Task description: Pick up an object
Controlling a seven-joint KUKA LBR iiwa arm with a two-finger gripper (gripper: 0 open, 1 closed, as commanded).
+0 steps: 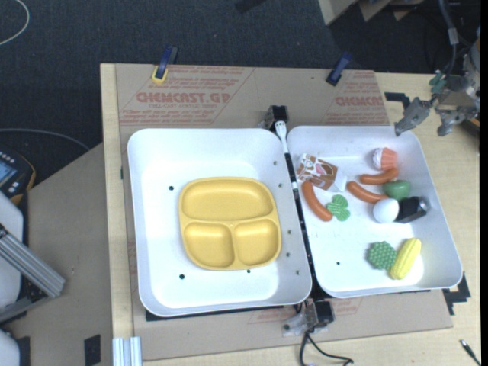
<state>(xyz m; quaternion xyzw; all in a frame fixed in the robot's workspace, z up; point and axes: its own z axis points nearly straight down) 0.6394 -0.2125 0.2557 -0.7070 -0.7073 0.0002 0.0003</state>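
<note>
The two-finger gripper (pixel 419 119) is seen at the upper right of the frame, above the right white bin's (pixel 438 280) far corner, fingers spread apart with nothing between them. Small plastic toy foods are scattered in that bin, including a yellow corn cob (pixel 406 258). A yellow compartment tray (pixel 229 223) is set in the left white bin (pixel 149 204).

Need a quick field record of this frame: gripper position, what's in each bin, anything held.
gripper: above the right bin's far right corner, outside its rim
held: nothing visible between its fingers
left bin: yellow divided tray
right bin: toy foods: two sausages, corn, broccoli, green knobbly piece, white egg, snack packet
task status: no object picked yet
</note>
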